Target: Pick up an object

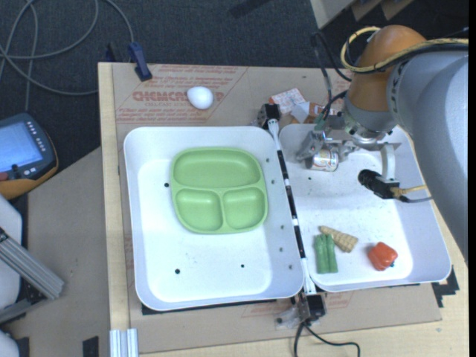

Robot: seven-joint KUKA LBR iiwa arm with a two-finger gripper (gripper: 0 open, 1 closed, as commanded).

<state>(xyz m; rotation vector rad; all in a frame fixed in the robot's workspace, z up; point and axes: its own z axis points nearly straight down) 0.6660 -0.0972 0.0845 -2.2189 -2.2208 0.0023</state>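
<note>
seen from above at a slant: two shallow white bins side by side on a cardboard-covered surface (223,88). in the left bin (149,274), a pale green divided plate (219,189) with three compartments, lying flat toward the far half. in the right bin (416,270), near the front edge, a green bean-like toy vegetable (325,253) just beside a tan ridged cone-shaped piece (341,238), the two touching or nearly so; a little to their right, apart, a small red toy pepper (382,255). at the far end of the right bin, the grey arm with its orange band (387,58) reaching in from the right, pincer (325,153) lowered to the bin's far left corner, over a small shiny cylindrical object (324,162). cannot tell whether the pincer is apart, together or clamped on that object. behind the bins on the cardboard, a white egg-shaped object (199,97), a blue clip (138,59) and a crumpled wrapper (290,101).
</note>
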